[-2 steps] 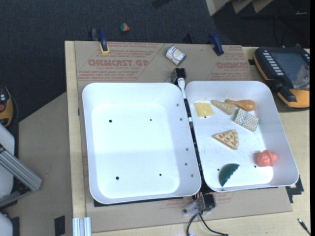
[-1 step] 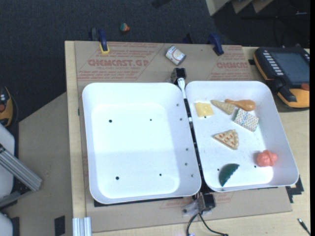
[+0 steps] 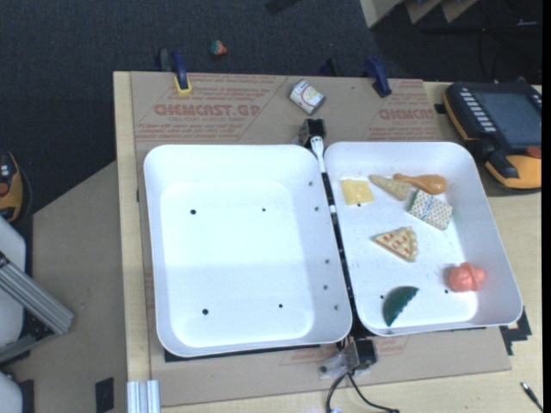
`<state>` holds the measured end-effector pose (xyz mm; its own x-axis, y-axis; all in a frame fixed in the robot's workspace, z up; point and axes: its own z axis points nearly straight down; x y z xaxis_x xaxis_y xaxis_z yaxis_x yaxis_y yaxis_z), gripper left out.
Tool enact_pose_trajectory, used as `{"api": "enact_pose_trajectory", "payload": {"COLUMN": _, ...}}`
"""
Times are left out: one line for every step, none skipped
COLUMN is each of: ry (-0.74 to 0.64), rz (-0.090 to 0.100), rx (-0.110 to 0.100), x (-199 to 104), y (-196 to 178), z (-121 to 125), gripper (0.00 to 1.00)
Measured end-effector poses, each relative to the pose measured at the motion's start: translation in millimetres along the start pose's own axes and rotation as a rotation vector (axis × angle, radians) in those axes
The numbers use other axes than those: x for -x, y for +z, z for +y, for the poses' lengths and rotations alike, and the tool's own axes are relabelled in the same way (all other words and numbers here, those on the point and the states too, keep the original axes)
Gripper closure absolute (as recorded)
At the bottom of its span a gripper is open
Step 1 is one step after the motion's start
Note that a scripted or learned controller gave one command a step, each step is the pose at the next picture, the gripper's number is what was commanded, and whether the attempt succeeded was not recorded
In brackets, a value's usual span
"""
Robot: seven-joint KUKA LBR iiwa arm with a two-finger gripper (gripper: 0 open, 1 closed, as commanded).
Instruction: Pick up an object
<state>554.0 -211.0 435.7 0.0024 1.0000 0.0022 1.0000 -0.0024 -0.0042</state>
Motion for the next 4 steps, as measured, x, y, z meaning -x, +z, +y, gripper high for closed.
{"api": "enact_pose_trajectory", "payload": {"ry": -0.004, "rz": 0.005, "rx": -0.013, "x": -44.5, "y": 175.0, "z": -15.5, "gripper": 1.0}}
{"api": "enact_pose_trajectory", "payload": {"ry": -0.007, "rz": -0.007, "rx": 0.025, "x": -66.1, "y": -33.4, "z": -18.1, "gripper": 1.0}}
{"api": "enact_pose_trajectory", "payload": {"ry": -0.003, "rz": 0.0, "rx": -0.003, "x": -92.6, "y": 25.3, "z": -77.5, "gripper": 1.0}}
{"api": "enact_pose_trajectory", "payload": {"ry": -0.009, "rz": 0.001, "rx": -0.007, "x": -158.7, "y": 122.0, "z": -75.4, "gripper": 1.0}}
